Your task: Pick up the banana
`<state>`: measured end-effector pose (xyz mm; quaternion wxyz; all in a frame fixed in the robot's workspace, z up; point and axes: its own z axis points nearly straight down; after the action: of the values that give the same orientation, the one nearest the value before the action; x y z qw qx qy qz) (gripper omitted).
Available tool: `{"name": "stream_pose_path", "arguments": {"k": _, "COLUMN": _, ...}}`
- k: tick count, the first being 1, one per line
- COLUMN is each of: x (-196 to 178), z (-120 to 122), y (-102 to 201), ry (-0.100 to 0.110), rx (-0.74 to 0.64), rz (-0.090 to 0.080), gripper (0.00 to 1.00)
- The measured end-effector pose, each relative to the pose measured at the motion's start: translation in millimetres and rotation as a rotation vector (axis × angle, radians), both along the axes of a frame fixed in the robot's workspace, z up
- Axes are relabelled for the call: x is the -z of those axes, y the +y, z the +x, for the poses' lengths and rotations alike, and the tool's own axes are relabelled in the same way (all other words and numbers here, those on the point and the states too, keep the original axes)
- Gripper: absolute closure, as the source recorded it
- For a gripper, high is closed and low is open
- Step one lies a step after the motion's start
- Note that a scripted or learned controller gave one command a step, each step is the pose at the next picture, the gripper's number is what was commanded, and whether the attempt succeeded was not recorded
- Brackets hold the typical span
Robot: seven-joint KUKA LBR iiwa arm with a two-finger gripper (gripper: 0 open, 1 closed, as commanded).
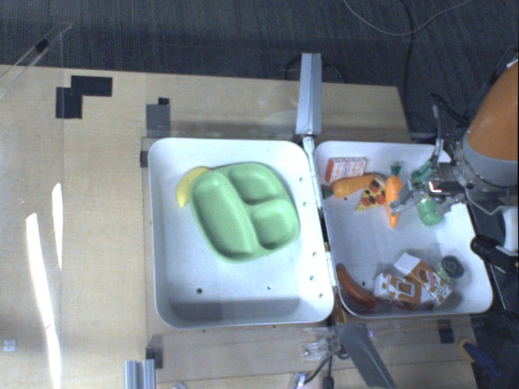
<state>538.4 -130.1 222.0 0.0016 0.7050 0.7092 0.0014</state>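
Banana (191, 182) in left bin under green tray, well apart from gripper (434, 186); grip state unclear.

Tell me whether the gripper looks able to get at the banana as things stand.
Probably not cleanly. The banana lies in the left bin, mostly tucked under the green divided plate, while the gripper hovers over the right bin.

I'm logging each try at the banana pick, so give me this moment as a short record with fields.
target: banana, left bin, its visible part against the far-left edge of the green divided plate
gripper: gripper over the right bin, near the carrot and a green item
held: nothing seen between the fingers
right bin also holds: small cartons, a red-brown sausage-like item
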Motion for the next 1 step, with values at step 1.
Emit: {"name": "stream_pose_path", "arguments": {"k": 1, "x": 23.4, "z": 33.9, "y": -22.4, "ry": -0.002, "rx": -0.182, "rz": -0.002, "gripper": 0.00}}
